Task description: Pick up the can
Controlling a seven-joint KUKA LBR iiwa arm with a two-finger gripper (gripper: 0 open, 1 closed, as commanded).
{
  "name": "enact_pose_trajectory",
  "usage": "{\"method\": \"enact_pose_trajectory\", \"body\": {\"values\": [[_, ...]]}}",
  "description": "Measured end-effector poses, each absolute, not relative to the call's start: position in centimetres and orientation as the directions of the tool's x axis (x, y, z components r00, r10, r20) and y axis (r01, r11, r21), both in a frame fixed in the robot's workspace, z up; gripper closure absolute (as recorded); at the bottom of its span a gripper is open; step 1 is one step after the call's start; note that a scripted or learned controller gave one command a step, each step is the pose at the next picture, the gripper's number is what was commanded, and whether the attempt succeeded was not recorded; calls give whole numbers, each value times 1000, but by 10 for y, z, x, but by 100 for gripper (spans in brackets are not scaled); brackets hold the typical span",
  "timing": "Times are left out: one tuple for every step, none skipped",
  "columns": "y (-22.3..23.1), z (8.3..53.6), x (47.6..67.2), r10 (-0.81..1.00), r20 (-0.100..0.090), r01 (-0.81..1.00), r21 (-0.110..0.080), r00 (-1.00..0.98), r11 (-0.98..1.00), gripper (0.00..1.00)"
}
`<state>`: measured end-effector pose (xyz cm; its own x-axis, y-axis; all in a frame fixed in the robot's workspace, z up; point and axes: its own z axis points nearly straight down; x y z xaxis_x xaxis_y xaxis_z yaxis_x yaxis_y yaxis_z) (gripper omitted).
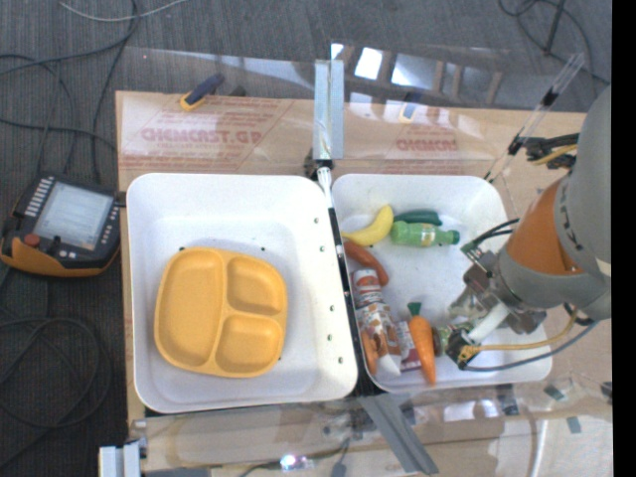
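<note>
Can (371, 293) by left wall of right bin (437, 184), end effector (475, 311) apart

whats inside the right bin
A banana, green bottle, sausage, can and carrot lie in the right bin; the arm covers its right side, so anything beneath is hidden.

Can (369, 289): small, red-and-white label, seemed to lie on its side. Lay in right bin (494, 199) close by left wall, between brown sausage (362, 258) and printed packet (379, 334), touching both.
</note>
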<state>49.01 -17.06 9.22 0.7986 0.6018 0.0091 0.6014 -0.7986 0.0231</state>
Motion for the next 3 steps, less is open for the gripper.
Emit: {"method": "enact_pose_trajectory", "body": {"values": [[-160, 233, 503, 699, -6, 699, 0, 715, -715, 100], [-161, 233, 502, 698, -6, 698, 0, 716, -716, 0], [-159, 89, 485, 388, 1, 388, 3, 922, -922, 0]]}}
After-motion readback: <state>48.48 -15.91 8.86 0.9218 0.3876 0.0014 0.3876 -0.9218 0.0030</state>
